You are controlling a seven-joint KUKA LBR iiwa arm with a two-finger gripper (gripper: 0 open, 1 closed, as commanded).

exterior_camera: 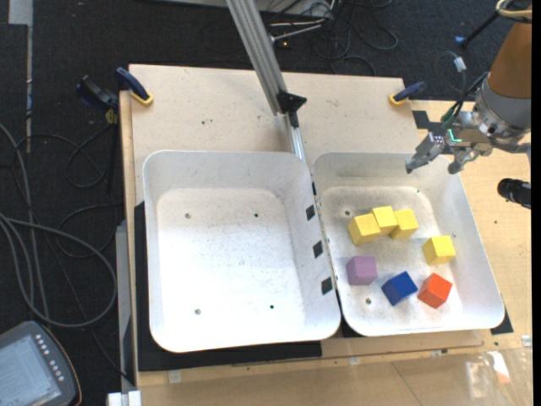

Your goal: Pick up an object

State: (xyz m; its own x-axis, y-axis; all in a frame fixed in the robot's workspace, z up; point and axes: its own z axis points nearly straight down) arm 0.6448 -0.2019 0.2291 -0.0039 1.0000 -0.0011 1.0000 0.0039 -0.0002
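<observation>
Two white bins sit side by side on a pale, speckled worktop (220, 108), clamped at its far corners, with dark carpet and cables around. The right bin (473, 303) holds seven blocks: four yellow (385, 220), one purple (362, 270), one blue (399, 288), one orange (435, 290). The pincer (435, 159), fingers spread and holding nothing, hangs over this bin's far rim. The left bin (169, 176) adjoins it.

Even, bright overhead lighting; soft faint shadows inside the 2 white bins (228, 163); dark floor (59, 184) underexposed; focus reasonably sharp, slight graininess.
</observation>
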